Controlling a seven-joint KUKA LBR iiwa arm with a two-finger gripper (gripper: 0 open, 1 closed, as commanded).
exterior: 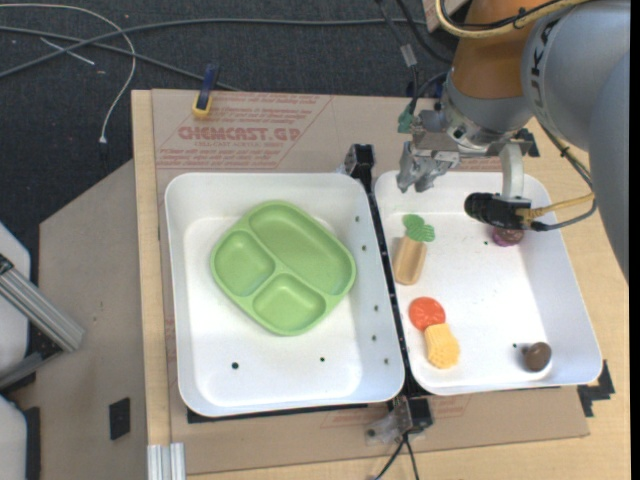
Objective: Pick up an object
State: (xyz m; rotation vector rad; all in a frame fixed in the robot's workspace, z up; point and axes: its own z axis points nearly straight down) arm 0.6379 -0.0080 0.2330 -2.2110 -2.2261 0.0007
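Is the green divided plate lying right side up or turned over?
Right side up. The green plate lies flat in the left bin, and its three hollow compartments face the camera.

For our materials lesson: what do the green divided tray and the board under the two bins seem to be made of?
Green divided tray: likely moulded plastic, smooth with a soft sheen; its uniform colour and rounded compartment edges suggest this.
Board: probably cardboard, matte tan with red printed lettering and a plain cut edge; thin fibreboard can't be ruled out.

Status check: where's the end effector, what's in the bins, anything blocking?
End effector above right bin far edge, nothing between fingers. Carrot-like toy just below it. Green divided plate in left bin. Nothing blocking.
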